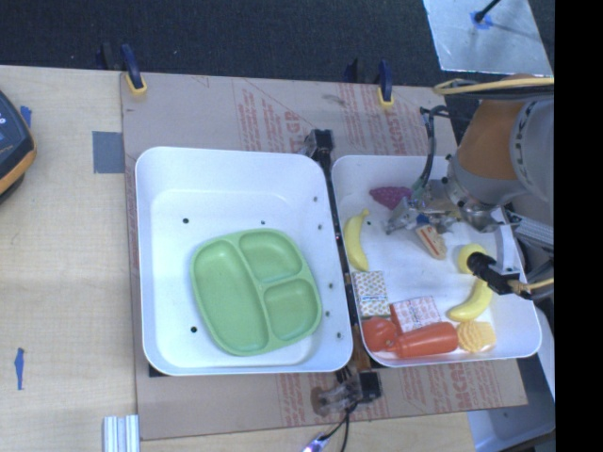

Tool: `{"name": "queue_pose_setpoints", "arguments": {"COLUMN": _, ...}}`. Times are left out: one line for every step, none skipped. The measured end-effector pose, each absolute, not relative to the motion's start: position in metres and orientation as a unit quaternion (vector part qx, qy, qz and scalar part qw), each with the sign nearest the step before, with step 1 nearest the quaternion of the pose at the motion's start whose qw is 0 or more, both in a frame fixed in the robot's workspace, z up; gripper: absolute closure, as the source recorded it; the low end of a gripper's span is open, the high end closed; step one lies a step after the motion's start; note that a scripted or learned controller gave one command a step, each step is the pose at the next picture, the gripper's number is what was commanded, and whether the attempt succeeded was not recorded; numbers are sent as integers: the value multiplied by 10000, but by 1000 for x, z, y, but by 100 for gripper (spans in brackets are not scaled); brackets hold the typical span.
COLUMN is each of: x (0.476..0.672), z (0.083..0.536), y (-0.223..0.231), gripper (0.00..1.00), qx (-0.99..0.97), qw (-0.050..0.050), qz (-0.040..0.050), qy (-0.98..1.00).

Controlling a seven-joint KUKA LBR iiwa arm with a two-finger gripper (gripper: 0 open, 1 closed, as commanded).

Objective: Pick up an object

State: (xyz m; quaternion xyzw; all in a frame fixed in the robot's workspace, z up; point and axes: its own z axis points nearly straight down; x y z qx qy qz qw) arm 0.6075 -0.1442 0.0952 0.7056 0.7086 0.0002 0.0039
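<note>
A green divided plate point(256, 292) with 3 compartments lay flat in the left bin point(160, 172), alone there and toward the 6 o'clock side, which suggested that bin served as the drop-off side while the picking went on next door. The right bin point(350, 172) sat just beside it on the table point(57, 252), rims nearly touching, and held all the loose things. At its 9 o'clock edge a small banana point(355, 241) lay along the wall; below that a patterned packet point(370, 293) lay flat, and at 6 o'clock a red cylinder point(419, 341) rested beside a red-and-white carton point(415, 311), the pieces crowded together against the near wall. A round yellow waffle-like piece point(476, 335) sat at 5 o'clock, with a second banana point(474, 299) curving just above it. A dark purple piece point(388, 196) lay at 11 o'clock. The pincer point(415, 217) was down inside the bin at about 12 o'clock, the arm point(499, 149) reaching in from 3 o'clock, and a tan wedge like a sandwich slice point(432, 241) lay just below its tips, probably the target since it stood apart from the clutter. Whether the pincer was spread or pressed together I cannot tell; the wedge appeared to rest on the bin floor, not lifted.
</note>
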Motion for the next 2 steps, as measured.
{"name": "queue_pose_setpoints", "arguments": {"x": 652, "z": 94, "y": -126, "gripper": 0, "qx": 7058, "qw": -31, "qz": -41, "qy": 7084}}
{"name": "queue_pose_setpoints", "arguments": {"x": 592, "z": 95, "y": -116, "gripper": 0, "qx": 7055, "qw": 21, "qz": -3, "qy": 7087}}
